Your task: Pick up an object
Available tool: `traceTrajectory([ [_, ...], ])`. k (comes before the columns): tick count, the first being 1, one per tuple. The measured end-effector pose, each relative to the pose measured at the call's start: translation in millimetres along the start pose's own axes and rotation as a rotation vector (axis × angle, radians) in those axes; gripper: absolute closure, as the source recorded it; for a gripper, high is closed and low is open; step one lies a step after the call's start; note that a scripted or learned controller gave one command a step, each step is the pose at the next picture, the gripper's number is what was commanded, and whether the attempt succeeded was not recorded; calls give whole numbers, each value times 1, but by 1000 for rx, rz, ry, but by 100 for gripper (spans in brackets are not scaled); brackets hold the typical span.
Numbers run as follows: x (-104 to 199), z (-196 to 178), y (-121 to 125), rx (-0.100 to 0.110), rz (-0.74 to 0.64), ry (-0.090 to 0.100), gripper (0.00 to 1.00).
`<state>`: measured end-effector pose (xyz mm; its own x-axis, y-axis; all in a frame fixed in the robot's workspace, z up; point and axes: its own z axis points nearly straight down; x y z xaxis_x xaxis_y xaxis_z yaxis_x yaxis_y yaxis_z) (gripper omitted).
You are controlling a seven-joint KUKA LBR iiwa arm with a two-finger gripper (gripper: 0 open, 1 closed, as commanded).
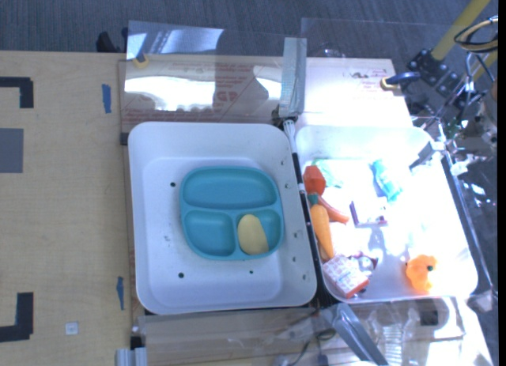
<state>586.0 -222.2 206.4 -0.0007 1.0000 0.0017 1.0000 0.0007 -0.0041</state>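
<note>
The right bin (pixel 461 222) holds several small objects. An orange carrot (pixel 322 232) lies along its left wall, with a red piece (pixel 314 178) just above it. A teal toy (pixel 386 180) lies near the middle top, and a small purple piece (pixel 366 216) sits below it. An orange duck-like toy (pixel 420 271) rests at the lower right. A red and white packet (pixel 348 273) lies at the lower left. In the left bin (pixel 150 198), a teal divided plate (pixel 225 190) carries a yellow oval object (pixel 253 234) in its lower right compartment.
A metal divider (pixel 293 80) stands between the bins at the back. Clear plastic sheeting (pixel 198 80) covers the bench behind them. Black gear and cables (pixel 443 88) crowd the right side, and a yellow bar (pixel 470 9) slants at the top right.
</note>
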Motion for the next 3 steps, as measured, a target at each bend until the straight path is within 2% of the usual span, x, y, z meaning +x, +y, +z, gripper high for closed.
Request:
traceTrajectory([
  [1, 60, 115, 60, -1, 28, 0, 0],
  [2, 58, 105, 61, -3, 28, -3, 100],
  [3, 58, 106, 60, -2, 28, -3, 0],
])
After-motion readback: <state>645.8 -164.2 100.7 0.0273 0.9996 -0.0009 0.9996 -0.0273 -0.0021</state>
